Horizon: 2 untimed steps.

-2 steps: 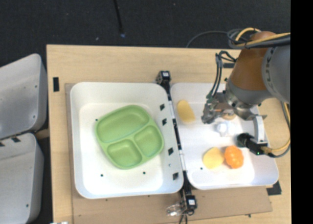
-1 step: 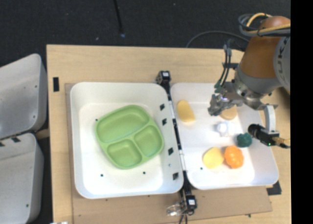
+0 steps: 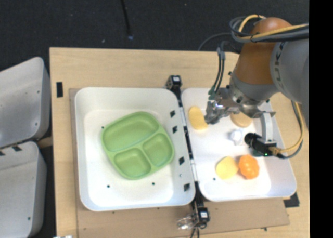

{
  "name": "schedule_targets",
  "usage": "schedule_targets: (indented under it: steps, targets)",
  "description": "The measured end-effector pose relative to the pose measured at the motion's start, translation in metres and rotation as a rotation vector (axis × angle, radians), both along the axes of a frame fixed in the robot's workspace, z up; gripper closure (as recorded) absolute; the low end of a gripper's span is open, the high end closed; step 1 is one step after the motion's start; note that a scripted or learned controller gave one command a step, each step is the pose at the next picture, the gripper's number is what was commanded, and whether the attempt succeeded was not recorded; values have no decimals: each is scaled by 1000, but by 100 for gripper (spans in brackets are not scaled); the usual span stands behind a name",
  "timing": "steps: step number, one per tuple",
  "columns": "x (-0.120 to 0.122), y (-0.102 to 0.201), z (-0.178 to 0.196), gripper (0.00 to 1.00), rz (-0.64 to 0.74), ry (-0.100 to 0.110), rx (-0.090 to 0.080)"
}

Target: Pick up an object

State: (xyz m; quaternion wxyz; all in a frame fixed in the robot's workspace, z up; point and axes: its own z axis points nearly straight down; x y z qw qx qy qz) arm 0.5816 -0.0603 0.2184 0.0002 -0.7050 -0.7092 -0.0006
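Reaching in from the right, the grey arm with its orange band (image 3: 258, 55) hangs over the far part of the right bin (image 3: 281, 180), and the gripper (image 3: 213, 111) sits low just beside a pale yellow oval object (image 3: 196, 118) near that bin's left wall. Whether the jaws are open or closed, I cannot tell; the dark metal blurs together from up here, and nothing is visibly between them. On the gripper's right, a tan round piece (image 3: 241, 120) peeks out from under the wrist. Closer to us, a small white object (image 3: 237, 136) lies in the middle of the bin, with a black part of the arm's gear (image 3: 257, 144) just to its right. Nearer still, a yellow round object (image 3: 226, 168) and an orange one (image 3: 248, 166) sit side by side, touching or very nearly so. Over in the left bin (image 3: 88, 185), a green divided plate (image 3: 137, 144) with three compartments lies flat on its own. Both bins rest on the wooden bench (image 3: 125, 57).
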Motion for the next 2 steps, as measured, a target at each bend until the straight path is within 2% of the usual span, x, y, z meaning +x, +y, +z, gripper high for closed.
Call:
schedule_targets:
  steps: [1, 2]
  targets:
    - [3, 52, 15, 100, 2, -2, 0]
    - [-5, 108, 11, 100, 1, 1, 0]
